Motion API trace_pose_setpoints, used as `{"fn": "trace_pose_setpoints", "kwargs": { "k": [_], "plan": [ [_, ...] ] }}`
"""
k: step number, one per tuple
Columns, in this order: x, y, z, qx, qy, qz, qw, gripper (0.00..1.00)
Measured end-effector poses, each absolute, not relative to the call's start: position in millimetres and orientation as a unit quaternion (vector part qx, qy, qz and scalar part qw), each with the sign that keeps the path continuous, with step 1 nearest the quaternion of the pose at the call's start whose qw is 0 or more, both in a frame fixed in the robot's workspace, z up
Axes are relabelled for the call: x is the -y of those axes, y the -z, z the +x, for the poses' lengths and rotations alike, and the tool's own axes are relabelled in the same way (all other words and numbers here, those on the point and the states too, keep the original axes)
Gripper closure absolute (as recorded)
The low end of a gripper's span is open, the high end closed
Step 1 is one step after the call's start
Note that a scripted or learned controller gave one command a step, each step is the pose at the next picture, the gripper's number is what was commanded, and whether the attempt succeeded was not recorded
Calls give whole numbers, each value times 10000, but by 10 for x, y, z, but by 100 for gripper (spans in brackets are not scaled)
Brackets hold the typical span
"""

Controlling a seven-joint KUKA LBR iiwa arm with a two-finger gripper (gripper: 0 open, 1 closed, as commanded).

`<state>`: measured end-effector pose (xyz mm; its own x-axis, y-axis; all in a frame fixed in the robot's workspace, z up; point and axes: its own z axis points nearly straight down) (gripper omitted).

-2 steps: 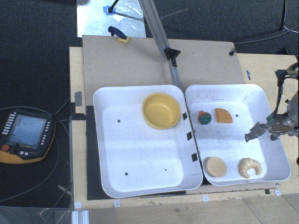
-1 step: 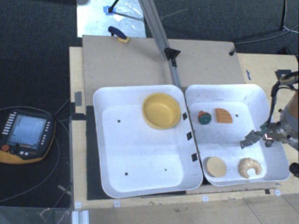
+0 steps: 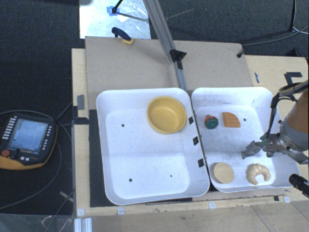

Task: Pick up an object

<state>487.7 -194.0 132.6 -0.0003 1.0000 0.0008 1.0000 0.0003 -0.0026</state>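
Nearest the camera, along the lower edge of the right bin [image 3: 227,96], lie a curved croissant-like pastry [image 3: 258,173] and, to its left, a pale round disc [image 3: 223,172]. The pastry is judged the likeliest target, since the tool [image 3: 252,150] hangs just above and slightly left of it; nothing is seen between the tool's parts, and whether it is open or closed cannot be told. For a sound pick, the tool would best be centred over the pastry's thick middle and lowered straight, clear of the bin wall at lower right. Farther up the same bin sit a green-and-red ball-like item [image 3: 211,122] and an orange wedge [image 3: 231,120]. The left bin [image 3: 140,173] holds a yellow bowl [image 3: 167,114] at its upper right. Both bins rest on a tan bench [image 3: 145,62]; a handheld control pendant [image 3: 25,140] lies on dark carpet at the left of the frame.
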Motion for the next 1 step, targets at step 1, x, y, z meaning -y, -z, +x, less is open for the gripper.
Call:
{"fn": "trace_pose_setpoints", "kwargs": {
  "k": [1],
  "plan": [
    [1945, -1447, 4888, 7072, 3, -7070, -7, 100]
  ]
}}
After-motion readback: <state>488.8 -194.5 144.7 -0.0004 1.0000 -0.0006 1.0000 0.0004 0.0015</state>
